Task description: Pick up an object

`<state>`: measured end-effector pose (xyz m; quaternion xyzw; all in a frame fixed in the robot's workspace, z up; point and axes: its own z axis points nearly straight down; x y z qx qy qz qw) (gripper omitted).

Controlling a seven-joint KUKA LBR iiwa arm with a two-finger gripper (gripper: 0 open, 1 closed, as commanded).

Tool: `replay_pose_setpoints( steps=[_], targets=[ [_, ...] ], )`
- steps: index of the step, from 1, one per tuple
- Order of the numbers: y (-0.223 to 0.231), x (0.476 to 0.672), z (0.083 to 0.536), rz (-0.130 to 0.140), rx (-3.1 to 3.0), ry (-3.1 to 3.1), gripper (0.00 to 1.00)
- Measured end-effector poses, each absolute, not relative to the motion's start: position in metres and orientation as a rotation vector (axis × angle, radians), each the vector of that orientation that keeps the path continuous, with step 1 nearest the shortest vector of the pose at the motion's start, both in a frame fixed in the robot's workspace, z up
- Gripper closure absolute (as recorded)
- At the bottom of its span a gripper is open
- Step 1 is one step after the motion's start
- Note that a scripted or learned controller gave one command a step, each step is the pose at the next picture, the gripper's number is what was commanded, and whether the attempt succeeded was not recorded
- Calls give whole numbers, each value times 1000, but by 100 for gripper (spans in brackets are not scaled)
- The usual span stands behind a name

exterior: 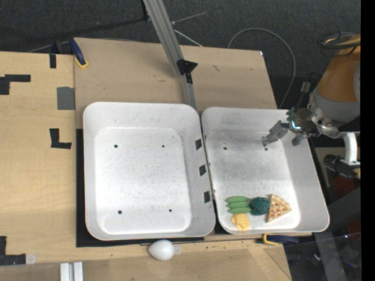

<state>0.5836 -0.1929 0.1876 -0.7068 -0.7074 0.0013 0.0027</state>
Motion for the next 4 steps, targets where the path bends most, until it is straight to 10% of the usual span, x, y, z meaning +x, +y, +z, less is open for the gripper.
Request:
replay_pose_setpoints(
  steps=[3,4],
  targets=[
    [-191,574,87,4,-2220,-2223,0],
    [-190,575,99,1,-2218,-2224,100]
  ],
)
